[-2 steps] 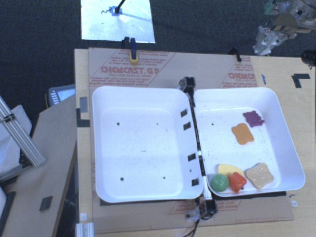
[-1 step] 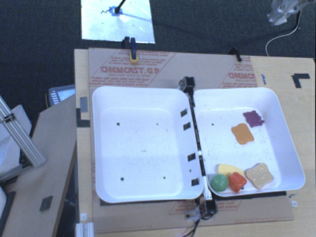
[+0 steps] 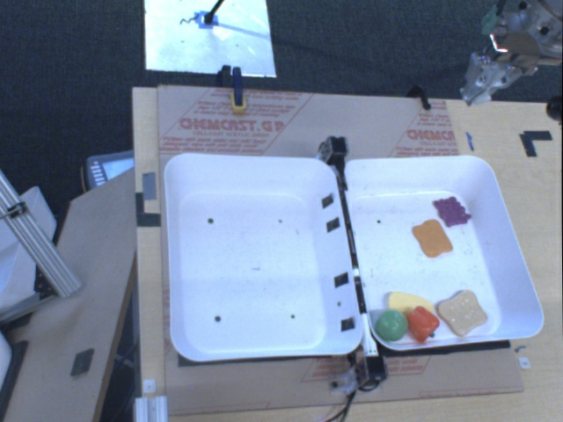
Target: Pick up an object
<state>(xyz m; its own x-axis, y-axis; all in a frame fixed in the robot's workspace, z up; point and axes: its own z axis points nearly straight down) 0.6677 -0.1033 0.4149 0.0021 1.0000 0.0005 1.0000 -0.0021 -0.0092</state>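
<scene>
Grey end effector (image 3: 486,76) is hovering high past the right bin's (image 3: 493,178) far corner; its grip state is unclear. Nothing is being carried. Toy foods are lying untouched in that bin: purple piece (image 3: 451,210), orange piece (image 3: 432,237), toast (image 3: 462,312).

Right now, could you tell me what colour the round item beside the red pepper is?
Green: the ball-shaped item shows best in the camera view.

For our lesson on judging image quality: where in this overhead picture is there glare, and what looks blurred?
In the camera view, glare washes out the shiny sheet on the dark floor at top; the gripper at upper right looks soft and smeared; the toy foods, such as the orange piece, are evenly lit but low in detail.
</scene>
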